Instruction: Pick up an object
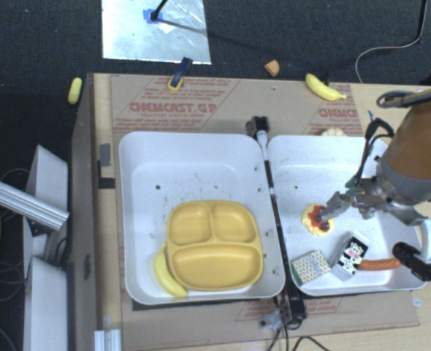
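The right bin (303, 156) holds a small yellow and red toy (316, 221) near its middle. Along the front wall lie a checkered box (310, 265), a black and white box (353, 256) and an orange sausage-like piece (380, 264). My gripper (335, 204) reaches in from the right, low over the bin, with its tip just right of and touching or nearly touching the yellow and red toy. Nothing is visibly held.
In the left bin (150, 159) sit a yellow divided tray (214, 243) and a banana (164, 273) by its left edge. On the bench behind the bins lie another banana (323, 87) and a small orange bit (272, 67). A black divider (269, 185) separates the bins.
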Robot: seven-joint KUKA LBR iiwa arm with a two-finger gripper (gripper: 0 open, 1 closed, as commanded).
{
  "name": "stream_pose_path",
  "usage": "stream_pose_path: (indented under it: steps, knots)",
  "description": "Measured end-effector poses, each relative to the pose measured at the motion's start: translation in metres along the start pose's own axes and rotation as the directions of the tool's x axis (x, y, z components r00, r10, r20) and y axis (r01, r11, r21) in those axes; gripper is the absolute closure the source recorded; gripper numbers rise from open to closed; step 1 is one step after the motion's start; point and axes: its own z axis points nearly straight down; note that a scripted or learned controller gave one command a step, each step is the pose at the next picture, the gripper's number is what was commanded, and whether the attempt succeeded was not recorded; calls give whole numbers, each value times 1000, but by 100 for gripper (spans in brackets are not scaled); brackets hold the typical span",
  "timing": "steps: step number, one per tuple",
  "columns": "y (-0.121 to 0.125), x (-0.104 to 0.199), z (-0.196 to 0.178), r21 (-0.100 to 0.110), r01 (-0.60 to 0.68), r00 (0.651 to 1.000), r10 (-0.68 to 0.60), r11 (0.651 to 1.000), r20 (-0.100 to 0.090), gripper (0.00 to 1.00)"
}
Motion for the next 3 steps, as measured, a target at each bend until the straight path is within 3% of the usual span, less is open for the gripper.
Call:
stream_pose_path:
  steps: [1, 2, 3]
  knots:
    - [-9, -51, 105, -1, -2, 1000, 3, 1000, 1, 0]
    - [41, 1, 105, -1, 1, 1000, -1, 1000, -1, 0]
    - [72, -2, 105, -2, 0, 1000, 0, 1000, 0, 0]
